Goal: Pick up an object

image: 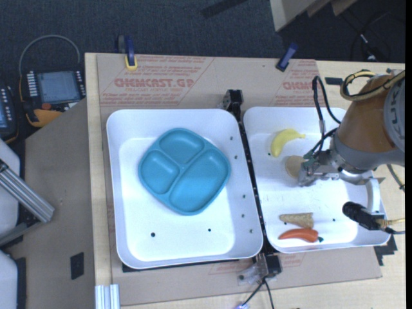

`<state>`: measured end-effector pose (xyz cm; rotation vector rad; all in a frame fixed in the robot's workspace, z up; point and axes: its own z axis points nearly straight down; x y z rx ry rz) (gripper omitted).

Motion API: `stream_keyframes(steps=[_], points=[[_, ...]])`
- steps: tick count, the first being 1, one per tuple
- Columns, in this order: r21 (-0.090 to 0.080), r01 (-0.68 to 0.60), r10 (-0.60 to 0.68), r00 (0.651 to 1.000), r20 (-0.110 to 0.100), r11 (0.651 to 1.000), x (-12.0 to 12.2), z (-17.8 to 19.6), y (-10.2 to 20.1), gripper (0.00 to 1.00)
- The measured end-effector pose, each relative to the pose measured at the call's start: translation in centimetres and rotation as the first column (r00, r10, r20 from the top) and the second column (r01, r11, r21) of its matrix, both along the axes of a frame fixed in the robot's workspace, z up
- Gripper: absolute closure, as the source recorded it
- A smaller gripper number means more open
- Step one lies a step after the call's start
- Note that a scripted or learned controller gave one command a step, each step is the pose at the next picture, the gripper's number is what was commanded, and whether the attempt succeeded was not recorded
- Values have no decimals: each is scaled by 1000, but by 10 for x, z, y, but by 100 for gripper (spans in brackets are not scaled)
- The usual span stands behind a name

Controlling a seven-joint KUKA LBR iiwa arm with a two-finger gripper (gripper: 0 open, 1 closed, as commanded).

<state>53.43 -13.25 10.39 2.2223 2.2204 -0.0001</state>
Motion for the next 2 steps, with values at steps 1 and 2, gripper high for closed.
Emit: stream_keyframes(steps=[1,2], points=[[-2,-1,1,1000,6,1000,5,62,-4,100],[-2,-2,2,1000,4,1000,6,114,-4,100]])
